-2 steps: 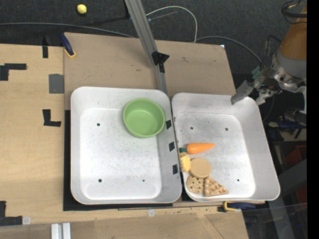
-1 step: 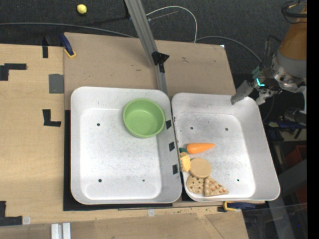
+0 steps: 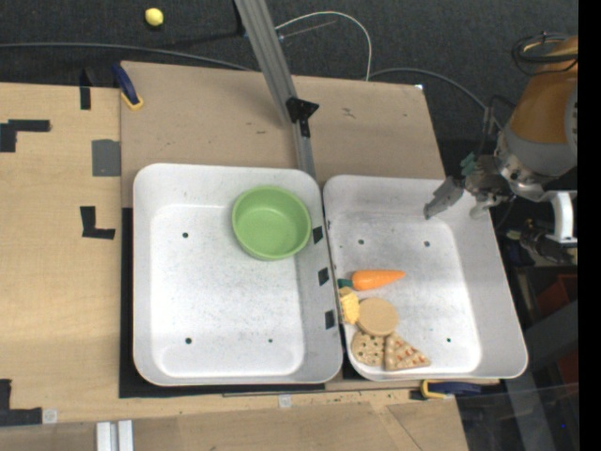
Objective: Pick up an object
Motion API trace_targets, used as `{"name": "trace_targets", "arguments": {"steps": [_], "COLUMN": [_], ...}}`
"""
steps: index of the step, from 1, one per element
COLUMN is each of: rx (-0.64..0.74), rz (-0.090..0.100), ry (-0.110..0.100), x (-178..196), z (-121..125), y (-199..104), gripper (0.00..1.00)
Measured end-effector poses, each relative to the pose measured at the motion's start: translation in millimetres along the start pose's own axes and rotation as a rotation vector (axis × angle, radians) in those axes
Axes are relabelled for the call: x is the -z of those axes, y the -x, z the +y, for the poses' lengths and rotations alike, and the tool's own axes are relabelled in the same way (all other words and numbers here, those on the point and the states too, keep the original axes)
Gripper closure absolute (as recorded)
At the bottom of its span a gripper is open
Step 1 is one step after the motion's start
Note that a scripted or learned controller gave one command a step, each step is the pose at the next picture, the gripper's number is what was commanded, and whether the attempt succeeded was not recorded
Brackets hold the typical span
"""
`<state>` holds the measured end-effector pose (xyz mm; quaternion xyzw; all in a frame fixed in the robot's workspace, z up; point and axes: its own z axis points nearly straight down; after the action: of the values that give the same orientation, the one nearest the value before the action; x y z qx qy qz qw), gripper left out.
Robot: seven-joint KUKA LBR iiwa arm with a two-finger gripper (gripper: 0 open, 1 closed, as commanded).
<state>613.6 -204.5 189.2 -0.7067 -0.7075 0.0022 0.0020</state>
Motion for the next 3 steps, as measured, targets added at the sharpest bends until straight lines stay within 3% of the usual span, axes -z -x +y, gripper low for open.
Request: {"name": "trace_targets", "arguments": {"steps": [1, 2, 3], "rx": [0.0, 0.002, 0.002], "rz": [0.001, -0.002, -0.001], "ry": [-0.003, 0.004, 0.004], "x": [-65, -102, -91], "z": [-4, -4, -4], "y": [0, -1, -2], "gripper": [0.0, 0.0, 1.0]}}
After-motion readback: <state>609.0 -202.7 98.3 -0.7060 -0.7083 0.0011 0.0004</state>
